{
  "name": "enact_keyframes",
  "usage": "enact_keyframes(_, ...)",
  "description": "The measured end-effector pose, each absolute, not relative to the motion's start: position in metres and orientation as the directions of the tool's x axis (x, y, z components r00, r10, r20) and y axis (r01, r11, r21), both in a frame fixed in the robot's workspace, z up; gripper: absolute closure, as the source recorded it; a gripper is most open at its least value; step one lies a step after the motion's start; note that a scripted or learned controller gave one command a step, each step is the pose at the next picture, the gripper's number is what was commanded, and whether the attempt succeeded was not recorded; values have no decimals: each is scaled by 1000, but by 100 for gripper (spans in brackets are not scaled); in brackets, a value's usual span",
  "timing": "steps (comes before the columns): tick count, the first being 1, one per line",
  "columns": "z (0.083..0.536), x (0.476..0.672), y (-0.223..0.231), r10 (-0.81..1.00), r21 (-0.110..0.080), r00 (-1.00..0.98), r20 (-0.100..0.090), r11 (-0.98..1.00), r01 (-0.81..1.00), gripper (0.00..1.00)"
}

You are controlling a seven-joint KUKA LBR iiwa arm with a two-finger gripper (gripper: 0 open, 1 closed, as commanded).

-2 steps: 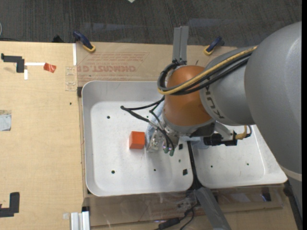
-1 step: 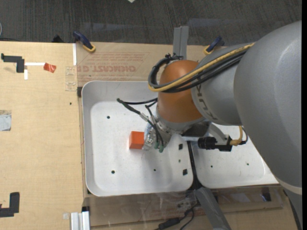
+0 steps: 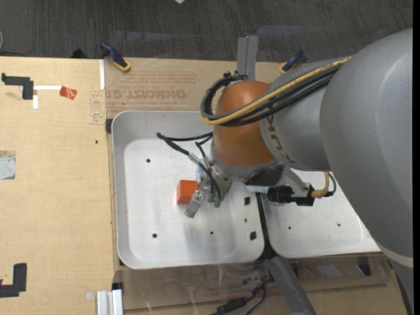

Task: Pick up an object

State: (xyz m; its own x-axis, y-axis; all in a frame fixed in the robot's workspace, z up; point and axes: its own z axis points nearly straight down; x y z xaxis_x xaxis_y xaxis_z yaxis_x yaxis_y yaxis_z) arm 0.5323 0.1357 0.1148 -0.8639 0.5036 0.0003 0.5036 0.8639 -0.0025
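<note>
**Camera view: one pincer low over one orange block in the left bin**

Camera view looks down at a slant on the pincer, which hangs low inside the left bin, one of two shallow white bins set side by side. Whether its fingers are apart or together cannot be told, since they are small and tangled with cables. One orange block lies on the left bin's floor, just beside the pincer on its left and seemingly touching it; nothing shows the block to be between the fingers. It is the single loose object seen in that bin, lying near the bin's middle.

Above the pincer rises the arm: one orange band, round and broad, then the big grey body that covers much of the right bin. Several black and yellow cables loop over the orange band, and one black plug-like fitting sticks out to the right of the pincer, over the seam between the two bins.

Beyond the left bin's far rim lies one sheet of cardboard with reversed red lettering, held by two blue-and-orange clamps. Left of that bin the worktop is bare tan board, bearing one small red tag and a few black brackets.
</note>
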Motion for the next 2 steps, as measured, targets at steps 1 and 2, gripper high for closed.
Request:
enact_keyframes(1,92,582,180,441,0,-897,-1,897,441,0)
enact_keyframes(2,123,574,167,448,1,-894,-3,894,448,0)
